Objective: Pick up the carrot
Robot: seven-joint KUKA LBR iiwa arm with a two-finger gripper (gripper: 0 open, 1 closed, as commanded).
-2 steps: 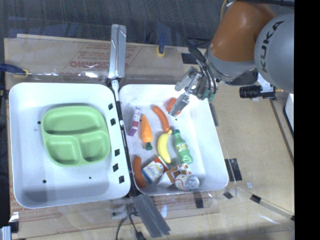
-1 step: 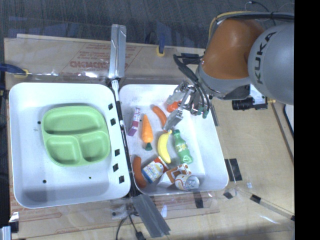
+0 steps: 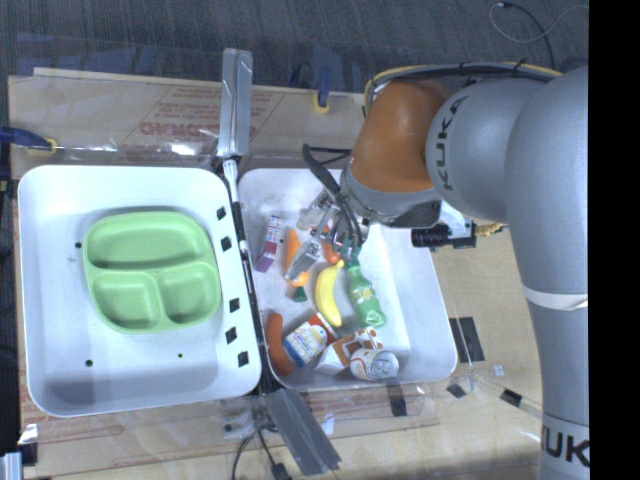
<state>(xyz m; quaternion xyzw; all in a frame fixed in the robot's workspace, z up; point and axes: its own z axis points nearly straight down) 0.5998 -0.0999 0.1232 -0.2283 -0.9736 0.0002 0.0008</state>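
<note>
The gripper is hanging over the right bin, just above the carrot (banana lying nearer).

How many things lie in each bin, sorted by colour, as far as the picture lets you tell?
Left bin:
Green tray: 1

Right bin:
Yellow banana: 1
Green bottle: 1
Orange carrot: 1
Purple tube: 1
Red-orange sausage-shaped piece: 1
Blue and white packet: 1
White can: 1

Total: 8, though the gripper may hide more.

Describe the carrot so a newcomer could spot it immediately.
Look in the right bin, the one crowded with toy groceries. Under the gripper, beside the purple tube, lies the carrot: a short orange taper, unlike the yellow banana below it.
</note>
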